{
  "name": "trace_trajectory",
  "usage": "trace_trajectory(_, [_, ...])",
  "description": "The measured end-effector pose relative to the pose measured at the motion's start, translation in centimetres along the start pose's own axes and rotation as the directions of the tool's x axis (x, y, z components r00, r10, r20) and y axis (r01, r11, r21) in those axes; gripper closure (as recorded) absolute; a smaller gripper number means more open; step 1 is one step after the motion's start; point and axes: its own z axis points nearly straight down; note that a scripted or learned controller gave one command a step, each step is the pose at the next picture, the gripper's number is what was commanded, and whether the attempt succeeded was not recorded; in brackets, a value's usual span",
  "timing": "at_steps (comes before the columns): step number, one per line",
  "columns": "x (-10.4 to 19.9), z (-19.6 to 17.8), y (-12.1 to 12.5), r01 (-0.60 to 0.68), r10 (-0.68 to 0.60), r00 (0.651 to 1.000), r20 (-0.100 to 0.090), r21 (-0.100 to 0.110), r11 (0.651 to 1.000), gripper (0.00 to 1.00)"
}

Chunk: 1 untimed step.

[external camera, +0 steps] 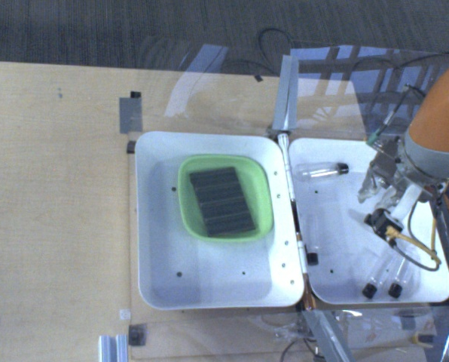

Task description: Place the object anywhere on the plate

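The gripper, grasp state unclear, is hovering near the right bin's far edge; the tube is lying crosswise just beside it, plate beyond.

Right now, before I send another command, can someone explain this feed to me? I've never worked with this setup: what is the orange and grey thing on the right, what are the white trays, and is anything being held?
You are looking down at a slant from one fixed camera above a wooden bench. The orange and grey shape at the right is the robot arm, reaching in from that side. Its gripper hangs over the right bin; I cannot tell whether it holds anything.

Two shallow white bins sit side by side. The left bin holds a green plate with a dark ribbed block lying on it. In the right bin, a clear tube with a dark cap lies near the top edge, and two more clear capped tubes lie near the bottom.
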Motion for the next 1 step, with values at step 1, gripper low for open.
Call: trace_trajectory(1, [-0.01,0.00,0.00,0.000,0.000,1.000,0.000,0.000,1.000,0.00])
